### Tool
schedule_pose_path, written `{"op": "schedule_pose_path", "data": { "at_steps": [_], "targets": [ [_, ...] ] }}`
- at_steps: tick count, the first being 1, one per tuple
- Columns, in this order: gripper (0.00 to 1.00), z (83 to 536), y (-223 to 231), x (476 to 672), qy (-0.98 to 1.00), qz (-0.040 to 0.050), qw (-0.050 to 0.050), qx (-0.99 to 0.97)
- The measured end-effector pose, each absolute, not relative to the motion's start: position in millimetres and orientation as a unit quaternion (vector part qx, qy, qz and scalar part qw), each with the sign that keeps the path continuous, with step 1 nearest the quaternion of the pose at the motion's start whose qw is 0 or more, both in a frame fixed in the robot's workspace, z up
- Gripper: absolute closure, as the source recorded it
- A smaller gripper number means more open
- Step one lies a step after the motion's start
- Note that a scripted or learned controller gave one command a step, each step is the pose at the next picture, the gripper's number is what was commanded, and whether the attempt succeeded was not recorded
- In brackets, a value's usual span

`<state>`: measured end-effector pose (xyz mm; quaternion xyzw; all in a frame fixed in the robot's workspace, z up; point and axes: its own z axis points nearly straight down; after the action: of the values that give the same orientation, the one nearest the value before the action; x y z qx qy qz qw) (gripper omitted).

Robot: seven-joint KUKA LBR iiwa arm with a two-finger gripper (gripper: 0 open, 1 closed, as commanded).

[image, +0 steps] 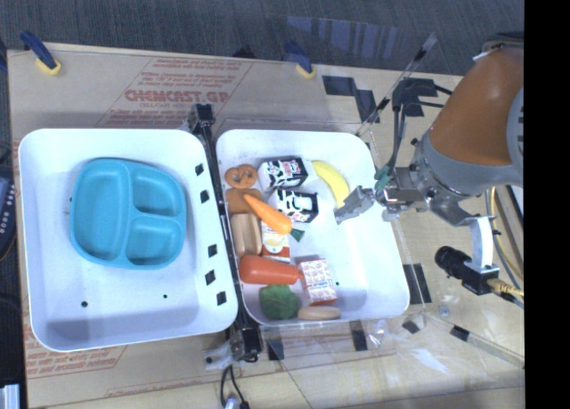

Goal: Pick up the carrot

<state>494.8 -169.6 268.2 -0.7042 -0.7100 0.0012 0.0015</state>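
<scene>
Camera view looks down at a slant on a surface [294, 100] carrying two shallow white bins side by side. Left bin [53, 309] holds a blue divided plate [129, 213], lying toward its 10 o'clock side. Right bin [378, 265] is crowded with toy food. The carrot [266, 212] lies near the middle of that bin's left half, tilted, its thick end toward 10 o'clock and its tip toward 4 o'clock; it rests partly on a tan bread roll [247, 236] and just below a round brown cookie [239, 176]. Two black-and-white cartons [283, 170] sit at the carrot's 1 o'clock and 3 o'clock, and a banana [331, 180] lies further toward 2 o'clock, near the bin's right wall. At 6 o'clock from the carrot lies a red tomato-like piece [267, 269], with broccoli [279, 302] below it and a small red-and-white packet [317, 279] beside both. The arm, grey with an orange band [476, 104], reaches in from 3 o'clock. Its hand [354, 204] hovers over the right part of the right bin, just beside the banana and well apart from the carrot; whether its fingers are apart or together cannot be told, and nothing can be made out between them.
</scene>
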Motion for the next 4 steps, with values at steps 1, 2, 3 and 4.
{"op": "schedule_pose_path", "data": {
  "at_steps": [1,2,3,4],
  "targets": [
    [0.0,108,-162,535.3,-0.702,0.0004,0.0,-0.712],
    [0.0,107,-193,562.3,-0.693,0.0013,0.0,-0.721],
    [1.0,116,-192,561.9,-0.695,0.0021,0.002,-0.719],
    [1.0,211,-168,590.4,-0.655,-0.0019,-0.003,-0.755]
  ]
}}
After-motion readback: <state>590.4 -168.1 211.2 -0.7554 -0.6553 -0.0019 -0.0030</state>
